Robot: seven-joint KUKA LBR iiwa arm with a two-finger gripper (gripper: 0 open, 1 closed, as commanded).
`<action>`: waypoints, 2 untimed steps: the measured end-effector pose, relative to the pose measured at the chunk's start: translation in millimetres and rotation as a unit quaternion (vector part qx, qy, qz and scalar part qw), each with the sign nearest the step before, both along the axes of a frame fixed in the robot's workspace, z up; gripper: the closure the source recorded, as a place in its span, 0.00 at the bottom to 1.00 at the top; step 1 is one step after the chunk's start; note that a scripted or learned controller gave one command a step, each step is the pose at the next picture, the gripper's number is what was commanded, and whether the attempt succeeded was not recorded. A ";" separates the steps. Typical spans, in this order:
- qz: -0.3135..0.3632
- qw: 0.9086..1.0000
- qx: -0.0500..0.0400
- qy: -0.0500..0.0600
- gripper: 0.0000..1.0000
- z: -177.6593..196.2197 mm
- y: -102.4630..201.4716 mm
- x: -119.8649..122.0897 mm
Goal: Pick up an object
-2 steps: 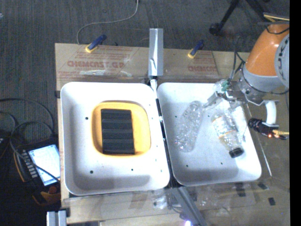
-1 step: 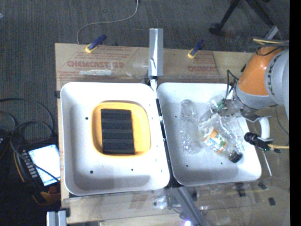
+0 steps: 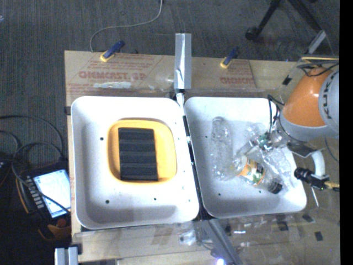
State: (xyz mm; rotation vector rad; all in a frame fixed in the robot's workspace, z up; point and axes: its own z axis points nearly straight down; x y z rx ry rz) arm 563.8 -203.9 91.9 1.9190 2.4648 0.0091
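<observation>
Nearest you, at about 8 o'clock in the view, a lit screen (image 3: 51, 189) lies off the bench among dark cables. Moving in, the left bin (image 3: 88, 203) holds a yellow tray (image 3: 113, 148) at its centre, and a black ridged block (image 3: 137, 154) lies flat inside that tray. The right bin (image 3: 220, 200) sits just beside it, the two rims touching along the middle. In the right bin, at 4 o'clock from its centre, a small dark cap-like piece (image 3: 275, 187) rests near the wall. Just above it lies a crumpled heap of clear plastic (image 3: 276, 167) with orange and green bits showing through. A clear bottle (image 3: 220, 139) lies lengthwise at 9 o'clock from that heap, close to it; you cannot tell if they touch. The gripper (image 3: 265, 142) is down over the heap's 12 o'clock edge, but you cannot tell whether it is released, clenched or grasping anything, since the plastic and the wrist hide it. The arm (image 3: 308, 101), with its orange band, enters at 3 o'clock. Farther back, a cardboard sheet (image 3: 127, 73) with red lettering covers the bench, with a blue clamp (image 3: 112, 50) at 11 o'clock, another clamp (image 3: 230, 57) at 1 o'clock and a grey post (image 3: 182, 59) between them. Farthest off, a chair base (image 3: 281, 4) stands on the carpet.
</observation>
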 end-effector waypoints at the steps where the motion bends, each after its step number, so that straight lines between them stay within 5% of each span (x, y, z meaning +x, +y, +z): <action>1: -0.084 0.996 0.001 -0.001 0.00 0.0 12.9 -5.3; 2: -0.084 0.996 0.002 -0.001 1.00 8.9 13.9 -4.7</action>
